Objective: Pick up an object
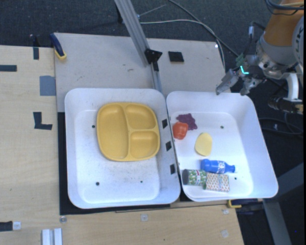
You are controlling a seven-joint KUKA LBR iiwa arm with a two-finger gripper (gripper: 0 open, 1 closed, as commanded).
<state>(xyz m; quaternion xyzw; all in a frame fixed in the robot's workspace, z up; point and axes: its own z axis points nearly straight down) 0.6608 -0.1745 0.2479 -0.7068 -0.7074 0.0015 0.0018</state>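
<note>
Two shallow white bins on a bench, seen from above at a slant. Nearest the viewer, in the right bin (260,152), a small green-and-white printed carton (206,179) lies flat against the near wall; just beyond it, touching or nearly so, a blue bottle (217,166) rests on its side, cap to the right. Farther in, a pale yellow lemon-shaped piece (204,144) sits near the bin's middle; to its left, an orange-red rounded toy fruit (180,130) lies beside a purple bunch, possibly grapes (186,120), the two touching. The left bin (76,152) holds a yellow three-compartment tray (127,131), lying flat.

Beyond the right bin's far right corner, the gripper (235,81) hangs above the rim, outside the bin and well apart from every object; its two fingers point down and left with a gap visible between them, spread, pinching nothing.

Handling (a judgement, not an observation): any of the right bin's objects would serve; the blue bottle looks light and rigid but smooth, likely to roll or slip, so it is best taken across its body midway along; the carton seems light and somewhat crushable, best taken across its narrow width; the lemon piece looks hard and rounded, prone to squirt out of an off-centre pinch; the tray is too broad except at its rim.
</note>
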